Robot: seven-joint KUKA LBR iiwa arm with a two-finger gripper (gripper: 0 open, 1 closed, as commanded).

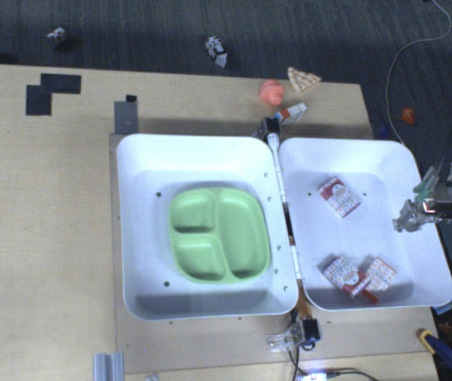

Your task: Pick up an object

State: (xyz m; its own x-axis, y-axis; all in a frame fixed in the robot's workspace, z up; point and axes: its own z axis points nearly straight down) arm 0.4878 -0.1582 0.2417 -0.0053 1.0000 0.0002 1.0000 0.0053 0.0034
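Note:
The right bin [366, 159] holds a small red-and-white carton [339, 196] near its middle and two similar cartons [358, 275] lying together at its front. My gripper [413, 216] hangs over the bin's right rim, apart from all the cartons, with nothing visible between its fingers. A green divided plate [219, 233] lies in the left bin [142, 181].
Beyond the bins on the bench lie a pink ball [272, 92], a pizza-slice toy [303, 79] and a small tube [291, 115]. Black patches mark the bench's far left. Small items are scattered on the dark floor behind.

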